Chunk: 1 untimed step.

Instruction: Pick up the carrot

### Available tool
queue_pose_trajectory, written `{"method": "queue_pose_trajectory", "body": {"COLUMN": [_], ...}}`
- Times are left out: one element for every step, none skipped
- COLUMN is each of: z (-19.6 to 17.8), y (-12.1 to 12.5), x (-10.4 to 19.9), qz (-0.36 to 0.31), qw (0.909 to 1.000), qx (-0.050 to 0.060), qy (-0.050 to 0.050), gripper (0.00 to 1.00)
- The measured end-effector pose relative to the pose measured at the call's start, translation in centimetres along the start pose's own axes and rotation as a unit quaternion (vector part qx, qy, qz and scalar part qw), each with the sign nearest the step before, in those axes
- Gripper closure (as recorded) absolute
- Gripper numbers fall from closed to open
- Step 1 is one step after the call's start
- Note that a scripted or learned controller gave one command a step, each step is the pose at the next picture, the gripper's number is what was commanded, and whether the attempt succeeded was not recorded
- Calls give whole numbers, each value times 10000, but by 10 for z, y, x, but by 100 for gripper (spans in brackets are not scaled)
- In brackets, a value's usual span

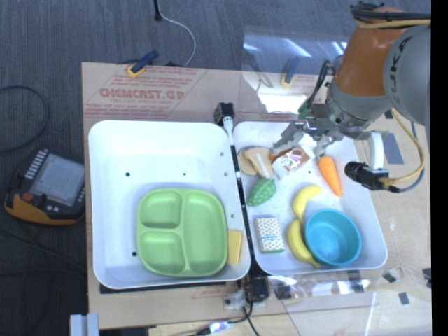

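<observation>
Over the right bin's far end (378, 208) the gripper (308, 135) hangs below the arm's orange band (367, 54), fingers spread apart with nothing between them. Its fingertips sit just above a small white-and-red packet (291, 160), which lies beside a tan, bread-like piece (253, 161). Carrot (330, 175): lying on the bin floor just right of the packet, thick end toward the gripper, tip pointing to the near side, not touched by the fingers. Nearer along the same bin: a green leafy-textured item (263, 191), a banana (299, 222) curving around a blue bowl (332, 238), and a small patterned packet (269, 234). Left bin (112, 159) holds a green divided plate (182, 231) with a yellow block (234, 247) standing against its right edge. Outside the bins, a handheld pendant (45, 187) rests on the carpet at left.
</observation>
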State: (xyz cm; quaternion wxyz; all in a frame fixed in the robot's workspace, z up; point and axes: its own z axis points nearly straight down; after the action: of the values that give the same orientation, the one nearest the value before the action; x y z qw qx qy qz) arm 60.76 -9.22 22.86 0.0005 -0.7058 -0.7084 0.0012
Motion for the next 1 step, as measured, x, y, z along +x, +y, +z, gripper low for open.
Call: {"method": "queue_pose_trajectory", "body": {"z": [92], "y": [2], "x": [-48], "qz": [-874], "qw": [9962], "qx": [36], "qy": [2], "gripper": [0]}}
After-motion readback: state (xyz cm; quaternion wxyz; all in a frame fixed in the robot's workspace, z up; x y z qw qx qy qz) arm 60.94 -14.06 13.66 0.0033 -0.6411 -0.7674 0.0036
